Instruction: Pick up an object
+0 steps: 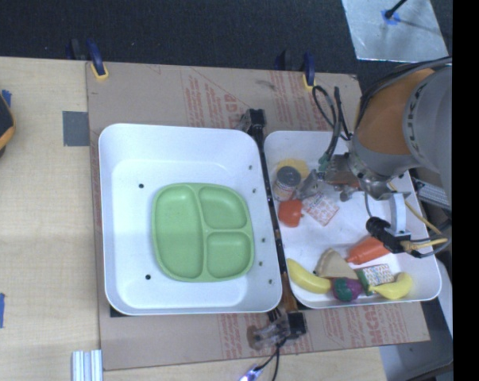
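1. Toys crowd the right-hand white bin (430, 288): a small tin can (287, 179) stands at its upper left, with a red tomato-like piece (290, 212) just below it.
2. Beside those, a red-printed white packet (322, 209) lies flat near the bin's middle.
3. Along the lower edge sit a yellow banana (307, 277), a tan wedge (334, 263), a purple and green piece (347, 290), a small labelled box (377, 275), an orange carrot-like piece (368, 250) and another yellow piece (396, 288).
4. Gripper (322, 177) hangs over the upper part of this bin, just right of the can and above the packet; whether its fingers are open or closed cannot be told, and nothing is seen held between them.
5. Behind it, the grey arm (430, 125) with its orange band enters from the right of the frame.
6. To the left, the second white bin (120, 213) holds a green divided plate (202, 231) at its centre.
7. Both bins rest on a brown cardboard sheet (183, 94) over the wooden bench (32, 236).
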### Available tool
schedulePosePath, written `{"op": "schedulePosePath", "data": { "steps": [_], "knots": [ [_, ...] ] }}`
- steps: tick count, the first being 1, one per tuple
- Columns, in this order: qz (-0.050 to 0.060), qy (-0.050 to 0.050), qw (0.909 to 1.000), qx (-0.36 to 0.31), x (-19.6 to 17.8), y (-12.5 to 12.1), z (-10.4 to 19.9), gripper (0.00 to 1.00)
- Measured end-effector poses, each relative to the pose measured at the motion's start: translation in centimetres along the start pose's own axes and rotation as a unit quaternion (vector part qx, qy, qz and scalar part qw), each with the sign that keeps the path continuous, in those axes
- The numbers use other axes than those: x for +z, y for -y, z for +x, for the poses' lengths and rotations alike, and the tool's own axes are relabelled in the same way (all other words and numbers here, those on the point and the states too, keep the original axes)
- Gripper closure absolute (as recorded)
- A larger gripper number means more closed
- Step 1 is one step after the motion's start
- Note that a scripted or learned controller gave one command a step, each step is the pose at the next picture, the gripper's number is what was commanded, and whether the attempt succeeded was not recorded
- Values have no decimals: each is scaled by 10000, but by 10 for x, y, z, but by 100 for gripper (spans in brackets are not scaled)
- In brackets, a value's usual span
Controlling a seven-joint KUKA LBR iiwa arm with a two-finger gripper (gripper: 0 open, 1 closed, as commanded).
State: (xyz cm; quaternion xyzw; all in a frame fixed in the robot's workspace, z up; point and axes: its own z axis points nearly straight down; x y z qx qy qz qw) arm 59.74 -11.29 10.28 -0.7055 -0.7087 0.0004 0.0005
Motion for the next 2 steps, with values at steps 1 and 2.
{"op": "schedulePosePath", "data": {
  "steps": [1, 2],
  "knots": [
    [-27, 61, 10000, 26, 8, -60, 9, 0],
    [-21, 31, 10000, -10, -2, -60, 12, 100]
  ]
}}
